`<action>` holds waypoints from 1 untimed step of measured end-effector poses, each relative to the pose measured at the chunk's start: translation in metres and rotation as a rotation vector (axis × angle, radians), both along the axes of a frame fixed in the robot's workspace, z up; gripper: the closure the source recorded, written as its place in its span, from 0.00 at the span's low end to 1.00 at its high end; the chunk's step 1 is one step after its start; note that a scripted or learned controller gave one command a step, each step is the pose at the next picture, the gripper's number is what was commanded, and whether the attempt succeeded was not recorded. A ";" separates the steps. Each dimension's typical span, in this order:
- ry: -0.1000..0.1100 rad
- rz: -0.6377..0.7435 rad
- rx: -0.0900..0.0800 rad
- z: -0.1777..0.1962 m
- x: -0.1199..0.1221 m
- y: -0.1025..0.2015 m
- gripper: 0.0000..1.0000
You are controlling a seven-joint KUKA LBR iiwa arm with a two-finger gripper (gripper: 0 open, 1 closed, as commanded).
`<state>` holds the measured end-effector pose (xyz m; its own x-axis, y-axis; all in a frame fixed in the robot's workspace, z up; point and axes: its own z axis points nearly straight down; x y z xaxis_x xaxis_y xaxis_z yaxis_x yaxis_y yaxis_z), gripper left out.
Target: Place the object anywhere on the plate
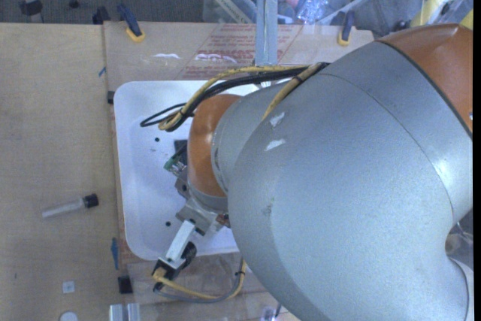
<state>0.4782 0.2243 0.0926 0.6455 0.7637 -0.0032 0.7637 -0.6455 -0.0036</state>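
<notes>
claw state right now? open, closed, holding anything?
Claw: cannot be told; the arm's wrist covers it from above, low over the white bin.

No legible text, label, brand or number anywhere in view. Faint reddish print point(239, 49) noted on the pale panel point(173, 41) lying on the counter point(52, 124) behind the white bin point(135, 162). Lines of lettering visible but too blurred to read.
</notes>
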 end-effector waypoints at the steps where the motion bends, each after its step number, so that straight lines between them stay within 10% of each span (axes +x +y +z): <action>1: -0.003 0.472 0.000 0.067 0.001 -0.005 1.00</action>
